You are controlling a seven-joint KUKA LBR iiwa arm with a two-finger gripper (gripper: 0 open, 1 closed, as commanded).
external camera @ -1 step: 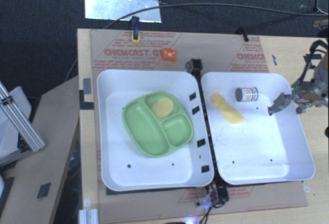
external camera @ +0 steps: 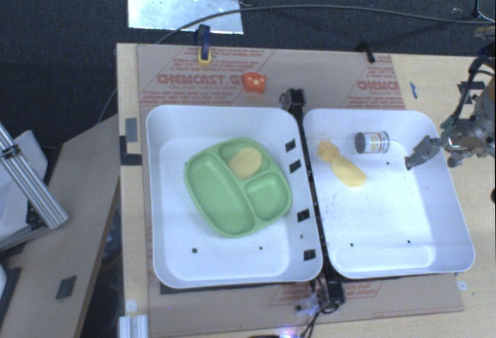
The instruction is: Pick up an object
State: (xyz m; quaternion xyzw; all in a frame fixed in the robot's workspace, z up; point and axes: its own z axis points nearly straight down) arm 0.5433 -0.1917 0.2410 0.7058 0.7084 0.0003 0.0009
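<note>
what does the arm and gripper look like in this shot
At the view's right edge, the gripper shows a dark grey, blocky finger over the right bin. Behind it is a pale grey metal wrist with thin dark cables and small blue fittings above.

Overhead camera slants down on both bins (external camera: 232, 115).

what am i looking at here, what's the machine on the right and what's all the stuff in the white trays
One camera looks down at a slant on a bench with two shallow white bins. The grey machine at the right edge is a robot arm; its gripper hangs over the right bin, holding nothing that I can see. That bin has a small can on its side and a pale yellow squash-shaped toy. The left bin holds a green divided plate with a yellowish round item in one compartment. A small orange object sits on the board behind the bins.
</note>
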